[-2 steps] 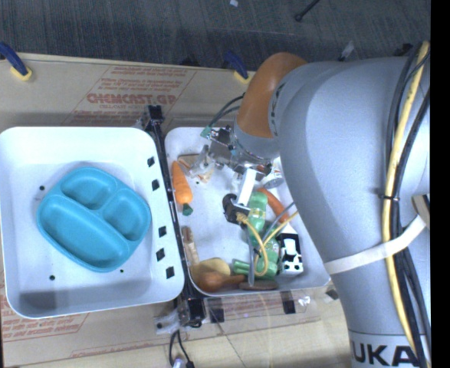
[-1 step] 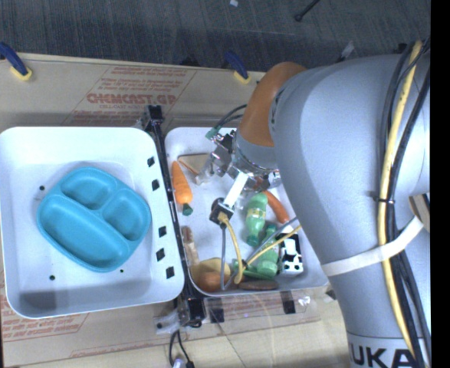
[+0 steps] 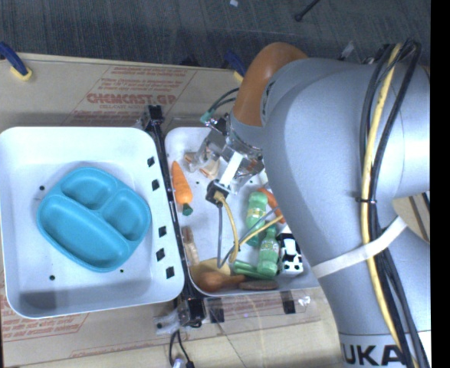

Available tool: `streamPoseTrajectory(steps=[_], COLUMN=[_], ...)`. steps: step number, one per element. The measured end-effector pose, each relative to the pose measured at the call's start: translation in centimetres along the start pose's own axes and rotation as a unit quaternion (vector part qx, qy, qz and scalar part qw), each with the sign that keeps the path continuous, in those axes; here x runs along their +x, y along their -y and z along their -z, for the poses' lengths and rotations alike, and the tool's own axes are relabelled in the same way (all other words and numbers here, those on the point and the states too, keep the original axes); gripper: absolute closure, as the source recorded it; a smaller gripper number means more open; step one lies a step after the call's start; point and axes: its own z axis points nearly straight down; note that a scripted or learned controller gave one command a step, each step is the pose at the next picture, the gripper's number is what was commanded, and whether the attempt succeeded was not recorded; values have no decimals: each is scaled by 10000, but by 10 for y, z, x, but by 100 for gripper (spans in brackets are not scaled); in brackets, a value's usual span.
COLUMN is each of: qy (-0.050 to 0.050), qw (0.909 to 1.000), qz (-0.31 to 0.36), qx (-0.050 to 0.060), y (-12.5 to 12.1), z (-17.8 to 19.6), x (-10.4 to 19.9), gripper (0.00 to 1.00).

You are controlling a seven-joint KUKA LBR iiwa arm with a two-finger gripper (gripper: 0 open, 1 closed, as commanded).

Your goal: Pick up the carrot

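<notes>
Overhead, the table (image 3: 48,75) carries two shallow white bins side by side. At 9 o'clock the left bin (image 3: 10,228) holds a blue divided tray (image 3: 94,217), which lies flat near the bin's middle. At 3 o'clock the right bin (image 3: 180,138) holds the clutter. The carrot (image 3: 182,186) lies along this bin's left wall, its orange body pointing toward 12 o'clock and its green stub toward 6 o'clock, untouched. The grey arm (image 3: 339,152) reaches in from 3 o'clock, its orange band (image 3: 255,79) toward 12 o'clock, and covers much of the right bin. The gripper (image 3: 217,181) hangs over the bin's upper part, just beside the carrot toward 3 o'clock and apart from it; whether it is released or clenched cannot be told, and nothing is seen in its grasp. Toward 5 o'clock lie green toy pieces (image 3: 259,240) and a black-and-white toy (image 3: 289,255). At 6 o'clock a brown wooden piece (image 3: 213,278) rests against the bin's near wall.
</notes>
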Motion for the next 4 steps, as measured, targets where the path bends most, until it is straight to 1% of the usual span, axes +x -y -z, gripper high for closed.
streamPoseTrajectory(steps=[1,2,3,4], qy=[-87,-114,-115,-136], qw=[9902,9946,9849,9854], qz=[-1389,-1014,-1721,-1686], qx=[-153,-189,-160,-205], y=[14,-1,-22,-25], z=[106,11,116,12], x=[25,-14,-26,-28], gripper=[0,0,0,0])
